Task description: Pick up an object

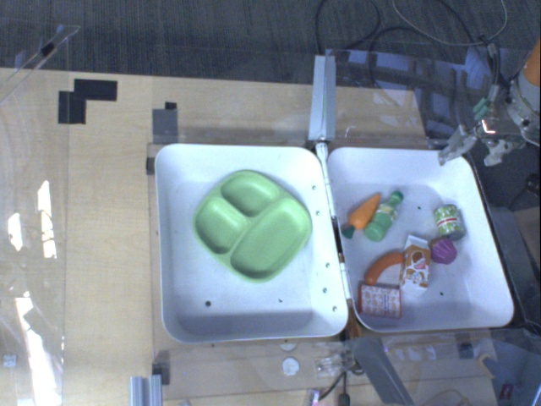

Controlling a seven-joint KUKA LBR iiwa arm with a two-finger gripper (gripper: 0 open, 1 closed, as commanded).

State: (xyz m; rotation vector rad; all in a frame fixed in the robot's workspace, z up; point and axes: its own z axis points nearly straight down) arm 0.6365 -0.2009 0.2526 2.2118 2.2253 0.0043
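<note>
While the pincer (461,146) hangs at the far right corner of the right bin (473,311), just over its rim, nothing sits between its tips, and I cannot tell whether it is apart or together, for it is small and blurred against the cables behind it.

Nearest to it in the right bin are a small can (449,220) with a green label and, just below that, a purple ball-like toy (444,250). Toward the middle lie a green bottle (384,215) and an orange carrot (364,211), close side by side and slanted. Lower down, a small carton (416,266) leans against an orange sausage (382,266), and a flat red packet (379,299) lies near the front wall. The left bin (182,311) carries a green divided plate (253,223). Both bins rest on the pale wooden worktop (84,227).

Any of these would serve the task, and no pick seems begun. To do it well, I would choose a thing that stands apart from its neighbours: the can looks the best choice, near the arm and with bare floor around it. The pincer should come straight down over the can's middle, tips either side of its narrow width, and close only once low enough to catch the body rather than the top edge. The carton and sausage, touching, risk a muddled grip, and the flat packet gives little to hold.
</note>
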